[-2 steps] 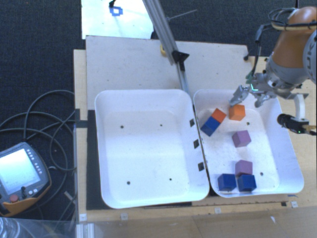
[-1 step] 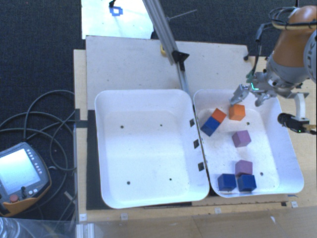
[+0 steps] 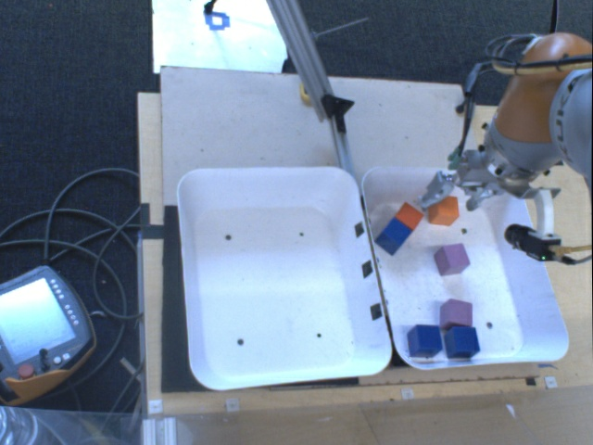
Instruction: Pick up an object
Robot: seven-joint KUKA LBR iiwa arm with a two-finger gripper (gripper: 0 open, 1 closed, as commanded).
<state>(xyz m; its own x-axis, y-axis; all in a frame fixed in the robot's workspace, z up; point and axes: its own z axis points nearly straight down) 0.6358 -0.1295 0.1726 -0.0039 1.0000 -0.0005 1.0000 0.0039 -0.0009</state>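
Orange block (image 3: 444, 211) lies directly under the claw (image 3: 456, 193), right bin (image 3: 547, 318).

The arm (image 3: 542, 91) runs off the right edge, so its upper part is cut off. Its gripper (image 3: 456, 197) hangs over the orange block (image 3: 445, 211), covering the block's far side. Whether the jaws touch it, I cannot tell.

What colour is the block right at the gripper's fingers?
Orange: the block sits by the gripper in the right bin, camera view.
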